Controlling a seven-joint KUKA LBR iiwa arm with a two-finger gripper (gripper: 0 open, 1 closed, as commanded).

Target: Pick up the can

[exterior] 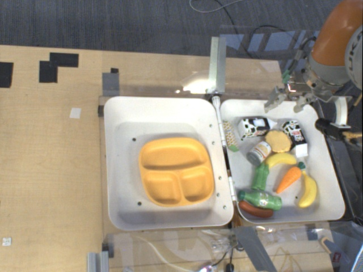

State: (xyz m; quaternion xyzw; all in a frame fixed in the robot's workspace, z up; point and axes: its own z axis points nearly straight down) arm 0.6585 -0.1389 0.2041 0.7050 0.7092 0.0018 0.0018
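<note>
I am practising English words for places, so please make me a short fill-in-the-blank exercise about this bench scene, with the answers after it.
1. The yellow tray lies in the ____ bin.
2. The can lies in the ____ bin.
3. The carrot is coloured ____.
4. The hand hovers over the ____ edge of the can's bin.

Missing words: left; right; orange; far

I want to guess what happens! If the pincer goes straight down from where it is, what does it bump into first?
Probably the right bin's far rim or floor beside the black-and-white cow toy, below the pincer. The can lies nearer. Depth is unclear.
</note>
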